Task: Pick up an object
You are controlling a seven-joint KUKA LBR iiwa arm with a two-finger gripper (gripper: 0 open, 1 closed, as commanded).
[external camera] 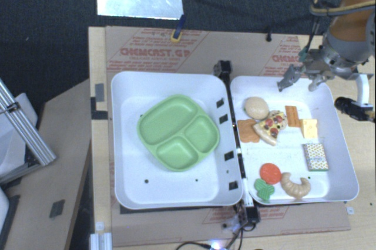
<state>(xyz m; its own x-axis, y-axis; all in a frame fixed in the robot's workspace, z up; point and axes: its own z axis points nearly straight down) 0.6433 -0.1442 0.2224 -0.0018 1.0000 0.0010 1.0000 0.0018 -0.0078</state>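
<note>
A tan bench (70,125) on dark carpet is being occupied by two shallow white bins laid side by side on a printed cardboard sheet. The left bin (126,102) is being taken up by a green divided tray (178,132). The right bin (338,155) is being used for small food toys: a beige bun (256,107), a pizza slice (271,125), a brown cracker (248,131), an orange stick (292,115), a yellow cheese square (309,128), a patterned packet (316,156), a red tomato (271,172), a green broccoli piece (264,189) and a croissant (296,185).

The gripper (302,80) is being held above the far edge of the right bin, its two fingers spread wide with nothing between them. No object is yet being grasped. The nearest candidates, the bun and the orange stick, are lying just toward the near side of the bin from the fingertips, so a short advance and a descent are judged to be needed. The stick's long axis is running roughly from far to near.
</note>
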